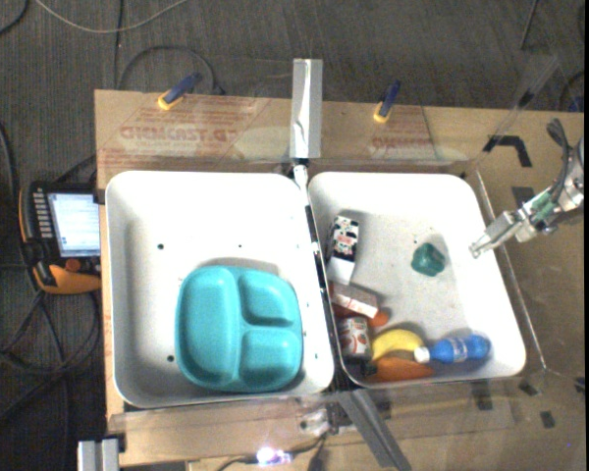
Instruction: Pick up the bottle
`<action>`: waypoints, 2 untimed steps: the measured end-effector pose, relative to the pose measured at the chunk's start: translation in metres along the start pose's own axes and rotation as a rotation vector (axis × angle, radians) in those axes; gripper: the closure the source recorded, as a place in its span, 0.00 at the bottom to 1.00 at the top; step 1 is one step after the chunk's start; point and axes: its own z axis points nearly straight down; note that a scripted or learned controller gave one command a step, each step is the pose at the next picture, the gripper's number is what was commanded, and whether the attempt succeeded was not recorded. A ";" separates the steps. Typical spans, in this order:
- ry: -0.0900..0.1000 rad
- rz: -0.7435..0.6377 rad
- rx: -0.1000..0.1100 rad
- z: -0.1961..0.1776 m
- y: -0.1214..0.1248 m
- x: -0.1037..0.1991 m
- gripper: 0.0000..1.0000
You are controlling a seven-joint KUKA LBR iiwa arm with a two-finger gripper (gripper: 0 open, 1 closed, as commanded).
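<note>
The jaws [479, 247] hung at the right rim of the right bin [476, 204], at the end of a slim tool slanting down from the arm at the view's right edge; whether they stood open or closed could not be told, and nothing showed between them. Nearest to them, well inside the bin, lay one small teal object [429, 259].

The one bottle [457, 349] — clear, with a blue cap end — lay on its side along the bin's near wall, well apart from the jaws. Just beside it to the left sat one yellow banana-like item [397, 341] and, below that, one orange item [401, 367]. One small carton with a red and white label [352, 337] lay further left, one flat white and red packet [354, 300] above it, and one black-and-white box [345, 236] near the divider.

Two white bins stood side by side on the desk [206, 130]. The left bin [137, 263] held one turquoise divided tray [240, 330] with three compartments. Two clamps [178, 90] gripped the desk's far edge, and one handheld pendant with a lit screen [64, 234] sat at the left.
</note>
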 end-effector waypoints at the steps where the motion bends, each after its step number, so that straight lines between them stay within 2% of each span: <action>1: 0.005 -0.069 0.002 0.175 -0.036 0.000 0.00; 2: -0.009 -0.284 -0.006 0.203 -0.032 0.016 0.00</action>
